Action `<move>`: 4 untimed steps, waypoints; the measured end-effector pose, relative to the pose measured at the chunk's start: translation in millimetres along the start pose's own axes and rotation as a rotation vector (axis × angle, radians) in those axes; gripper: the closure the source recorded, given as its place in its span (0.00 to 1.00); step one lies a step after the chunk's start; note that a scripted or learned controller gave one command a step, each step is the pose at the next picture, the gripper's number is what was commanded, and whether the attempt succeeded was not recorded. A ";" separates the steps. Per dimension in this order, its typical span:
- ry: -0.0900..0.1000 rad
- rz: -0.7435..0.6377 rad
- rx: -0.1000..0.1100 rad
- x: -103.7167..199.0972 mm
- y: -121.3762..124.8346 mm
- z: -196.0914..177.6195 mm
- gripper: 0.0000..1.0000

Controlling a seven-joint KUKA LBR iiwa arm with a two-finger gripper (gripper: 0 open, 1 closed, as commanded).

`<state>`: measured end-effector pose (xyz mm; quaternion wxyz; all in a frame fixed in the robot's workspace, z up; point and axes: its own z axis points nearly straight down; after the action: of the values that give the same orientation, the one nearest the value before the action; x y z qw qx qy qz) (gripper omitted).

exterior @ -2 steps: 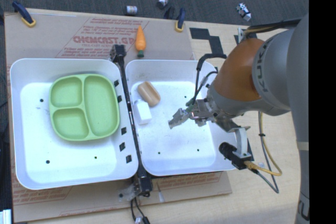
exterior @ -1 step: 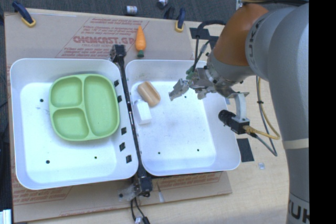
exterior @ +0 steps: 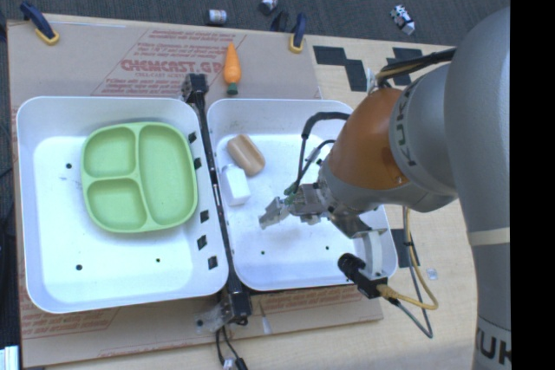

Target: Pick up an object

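The tool [exterior: 276,212] hangs low in the right bin [exterior: 260,273], its grip unclear; the brown roll [exterior: 245,154] and white block [exterior: 235,185] lie just left.

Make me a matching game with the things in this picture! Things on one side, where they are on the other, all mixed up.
Things:
1. green divided plate
2. brown bread roll
3. orange carrot
4. gripper

Places:
A. on the cardboard behind the bins
B. in the left bin
C. over the middle of the right bin
D. in the right bin, near the divider

Pairs: 1-B, 2-D, 3-A, 4-C
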<state>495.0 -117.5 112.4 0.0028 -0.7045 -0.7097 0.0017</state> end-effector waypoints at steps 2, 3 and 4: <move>-0.002 -0.006 -0.005 -28.0 -17.4 10.6 1.00; -0.001 0.002 -0.007 -22.3 -18.4 -50.5 1.00; -0.002 0.000 -0.005 -24.9 36.0 20.6 1.00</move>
<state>531.1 -142.1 91.6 0.0004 -0.7044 -0.7098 0.0008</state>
